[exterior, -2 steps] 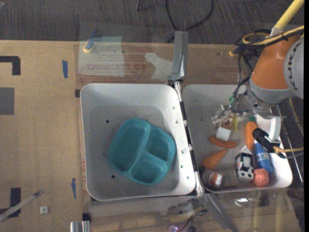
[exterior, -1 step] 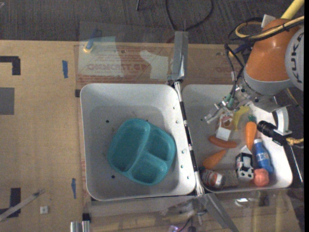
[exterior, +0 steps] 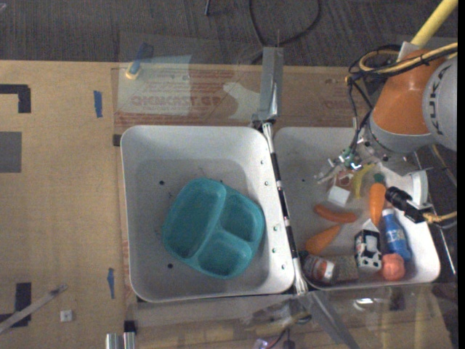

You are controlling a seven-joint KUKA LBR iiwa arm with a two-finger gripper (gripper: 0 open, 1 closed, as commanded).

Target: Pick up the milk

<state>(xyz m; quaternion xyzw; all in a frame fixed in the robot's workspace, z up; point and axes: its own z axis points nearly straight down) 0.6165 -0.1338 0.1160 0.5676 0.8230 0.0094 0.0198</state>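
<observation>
Milk: small black-and-white printed carton (exterior: 368,249). Lay untouched toward the front of the right-hand shallow white plastic bin (exterior: 301,151), just beside a blue plastic bottle (exterior: 394,237).

Widest of all, the pale wooden bench (exterior: 65,195). Carried both bins side by side, the left-hand white bin (exterior: 145,140) included. Next in bulk, the grey arm with its orange band (exterior: 407,107), reaching in over the right bin's back corner. Then a teal three-compartment plastic tray (exterior: 212,227), resting in the left bin.

Smaller again, the two-finger gripper (exterior: 347,164). Hung over the back part of the right bin, apart from the carton, with orange carrots (exterior: 336,213) lying between. Could not tell how far open; saw nothing caught in it.

Judged barely begun: approach, grasp and lift all left to do.
</observation>
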